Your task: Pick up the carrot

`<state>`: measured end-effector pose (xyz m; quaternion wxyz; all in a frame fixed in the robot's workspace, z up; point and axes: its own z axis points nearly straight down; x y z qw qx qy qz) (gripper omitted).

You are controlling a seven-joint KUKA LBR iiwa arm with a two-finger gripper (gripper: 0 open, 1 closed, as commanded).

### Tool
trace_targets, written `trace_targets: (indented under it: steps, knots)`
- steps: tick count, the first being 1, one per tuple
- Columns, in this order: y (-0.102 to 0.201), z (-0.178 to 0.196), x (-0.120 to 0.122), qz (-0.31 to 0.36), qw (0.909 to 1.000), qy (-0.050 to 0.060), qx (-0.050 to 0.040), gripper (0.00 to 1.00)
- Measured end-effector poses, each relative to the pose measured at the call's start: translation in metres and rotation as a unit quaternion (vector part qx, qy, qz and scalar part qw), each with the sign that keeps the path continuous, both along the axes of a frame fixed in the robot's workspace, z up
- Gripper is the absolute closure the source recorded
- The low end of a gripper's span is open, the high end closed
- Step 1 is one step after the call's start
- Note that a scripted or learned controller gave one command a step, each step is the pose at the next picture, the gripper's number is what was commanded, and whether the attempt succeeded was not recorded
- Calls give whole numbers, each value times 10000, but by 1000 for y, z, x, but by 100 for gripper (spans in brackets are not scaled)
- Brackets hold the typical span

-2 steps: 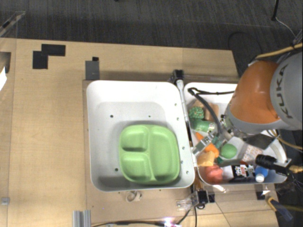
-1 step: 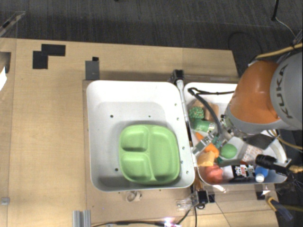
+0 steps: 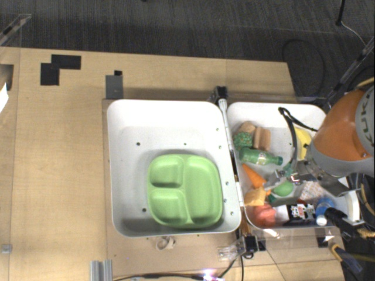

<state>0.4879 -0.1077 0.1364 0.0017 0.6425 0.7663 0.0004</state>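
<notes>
Right bin (image 3: 258,111): carrot (image 3: 253,175) amid green bottle (image 3: 259,156), apple (image 3: 265,215); hand (image 3: 285,180) alongside, grip unreadable.

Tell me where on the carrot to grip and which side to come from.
Grip the carrot across its bare upper-left end. It lies flat and slanted in the right bin, its lower end crowded by the gripper and other toys, a green bottle just above. Come straight down, probably closing across its narrow width.

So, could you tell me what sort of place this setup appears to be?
Probably a robotics lab bench for pick-and-place trials: two white bins on a wooden bench, toy food like a carrot beside a green divided plate, and cables on dark carpet.
</notes>
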Motion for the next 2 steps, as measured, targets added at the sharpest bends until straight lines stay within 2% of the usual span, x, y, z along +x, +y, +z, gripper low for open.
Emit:
trace_targets:
  steps: [1, 2]
  knots:
    - [21, -48, 49, -1755, 9845, -35, 13, 0]
    - [22, -36, 52, -1691, 9856, -81, 9, 100]
